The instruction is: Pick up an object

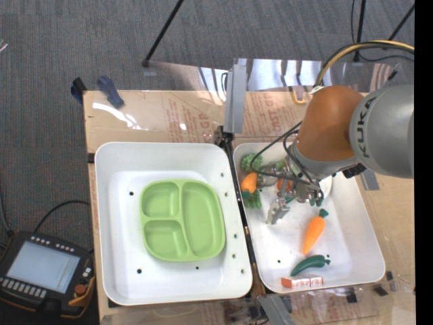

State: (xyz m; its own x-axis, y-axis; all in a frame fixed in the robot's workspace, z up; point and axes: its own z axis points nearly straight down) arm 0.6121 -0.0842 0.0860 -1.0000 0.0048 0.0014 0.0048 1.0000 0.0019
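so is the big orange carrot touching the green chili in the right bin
Apart. The camera view shows bare white bin floor between the carrot and the chili below it.

Robot lab — bench (162, 117), teach pendant (42, 273)

Two bins side by side: left bin (118, 175) holds a tray (183, 220), centred. Right bin (358, 235) holds a carrot (313, 232) mid-right, pepper (310, 264) just in front of it, broccoli (250, 161) at back-left corner, gripper (277, 212) left of carrot
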